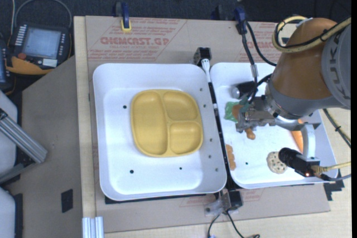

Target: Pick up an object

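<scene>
My gripper (249, 121) is low over the left part of the right bin (262, 175), under the arm's grey and orange wrist. A green object (230, 112) lies just to its left, touching or nearly so. A small orange piece (251, 134) sits right below the gripper. The wrist hides what lies directly under the gripper, and no object can be seen held in it. A tan round cookie-like object (273, 161) rests near the bin's front. An orange carrot-like object (298, 139) lies to the right, partly hidden by the arm.
A yellow divided plate (166, 122) lies in the middle of the left bin (111, 164). A small orange-brown item (230, 156) sits at the right bin's left wall. A dark cylinder with a pale end (244, 88) lies behind the gripper.
</scene>
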`<state>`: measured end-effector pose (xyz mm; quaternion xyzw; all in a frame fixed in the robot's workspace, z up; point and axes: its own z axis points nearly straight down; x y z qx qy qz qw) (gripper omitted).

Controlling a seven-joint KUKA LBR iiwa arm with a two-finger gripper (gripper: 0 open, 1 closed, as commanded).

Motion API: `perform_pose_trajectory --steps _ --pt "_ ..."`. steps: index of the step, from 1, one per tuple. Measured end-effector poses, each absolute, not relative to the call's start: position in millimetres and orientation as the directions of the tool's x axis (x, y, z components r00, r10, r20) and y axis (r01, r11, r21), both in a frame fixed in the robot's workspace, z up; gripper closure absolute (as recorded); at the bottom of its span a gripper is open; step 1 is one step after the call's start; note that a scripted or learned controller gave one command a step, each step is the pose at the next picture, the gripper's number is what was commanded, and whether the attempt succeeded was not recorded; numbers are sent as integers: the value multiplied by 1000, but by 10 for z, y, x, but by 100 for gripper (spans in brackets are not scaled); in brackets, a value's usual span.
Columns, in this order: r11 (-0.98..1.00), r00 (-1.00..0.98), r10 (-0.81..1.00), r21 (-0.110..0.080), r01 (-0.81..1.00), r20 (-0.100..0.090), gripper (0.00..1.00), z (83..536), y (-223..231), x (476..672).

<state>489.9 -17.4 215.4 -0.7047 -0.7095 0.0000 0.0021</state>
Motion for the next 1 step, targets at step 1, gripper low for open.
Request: perform_pose_trajectory --steps 1 --pt "7 -7 1000 0 1000 2 100 2146 348 4962"
